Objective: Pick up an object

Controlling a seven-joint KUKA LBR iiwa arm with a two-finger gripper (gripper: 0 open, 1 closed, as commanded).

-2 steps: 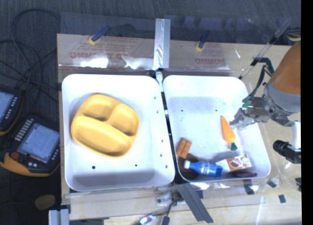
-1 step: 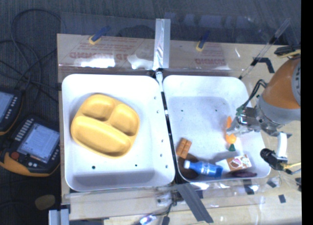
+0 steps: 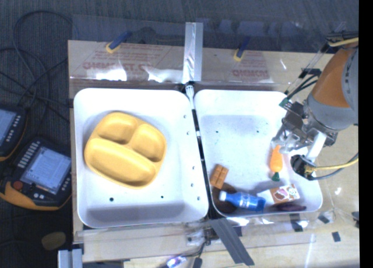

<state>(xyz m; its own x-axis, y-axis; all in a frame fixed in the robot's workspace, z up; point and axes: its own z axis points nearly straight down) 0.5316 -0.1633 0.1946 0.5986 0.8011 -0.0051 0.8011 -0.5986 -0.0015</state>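
Claw (image 3: 284, 151) | clenched on orange carrot (image 3: 275, 161) (tip hanging down) | above right bin (image 3: 245, 101)

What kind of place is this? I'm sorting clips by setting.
Probably a robotics lab bench set up for grasping trials: two white bins sit side by side under a fixed camera, a KUKA arm reaches in, and a teach pendant with cables lies on the carpet.

Arm over right bin, carrot at its hand

Grey-orange arm's hand (image 3: 284, 151) sits over the shallow white right bin (image 3: 245, 121), orange toy carrot (image 3: 275, 162) just below it; brown block (image 3: 218, 176), blue plastic bottle (image 3: 243, 201), small printed carton (image 3: 285, 193) near front wall. Yellow divided plastic tray (image 3: 124, 148) in left bin (image 3: 105, 205).
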